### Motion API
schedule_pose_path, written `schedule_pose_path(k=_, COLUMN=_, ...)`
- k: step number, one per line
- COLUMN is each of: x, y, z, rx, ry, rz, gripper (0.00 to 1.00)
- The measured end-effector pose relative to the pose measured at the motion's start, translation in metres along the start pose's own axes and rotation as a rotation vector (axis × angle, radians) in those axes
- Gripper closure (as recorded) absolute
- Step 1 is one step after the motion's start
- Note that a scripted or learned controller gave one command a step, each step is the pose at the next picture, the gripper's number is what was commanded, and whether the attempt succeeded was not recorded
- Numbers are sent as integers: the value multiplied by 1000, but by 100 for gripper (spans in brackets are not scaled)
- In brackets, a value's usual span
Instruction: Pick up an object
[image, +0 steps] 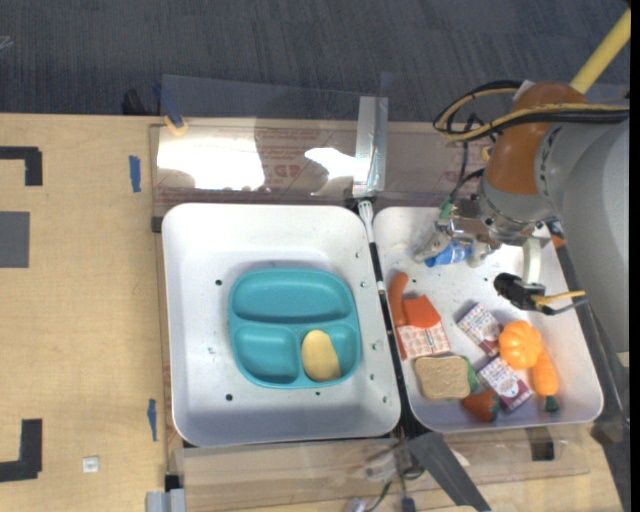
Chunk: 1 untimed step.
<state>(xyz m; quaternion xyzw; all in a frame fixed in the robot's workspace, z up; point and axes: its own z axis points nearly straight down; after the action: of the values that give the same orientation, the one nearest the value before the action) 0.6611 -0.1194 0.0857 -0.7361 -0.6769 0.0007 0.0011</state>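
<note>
The gripper (455, 238) hangs over the right bin's (590, 400) upper left, a blue item (447, 256) just under it at six o'clock, though whether its fingers are spread or pinching it I cannot tell, with the other objects clustered toward five o'clock.

In the left bin (190, 300) sits a teal tray (290, 300) holding a potato (320, 355). The gripper (452, 238) hovers over the right bin's (585, 395) far end, near a blue packet (447, 255).
</note>
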Motion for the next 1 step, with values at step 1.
schedule_pose_path(k=1, x=-9, y=5, z=1, rx=5, ry=0, rz=22, gripper=0)
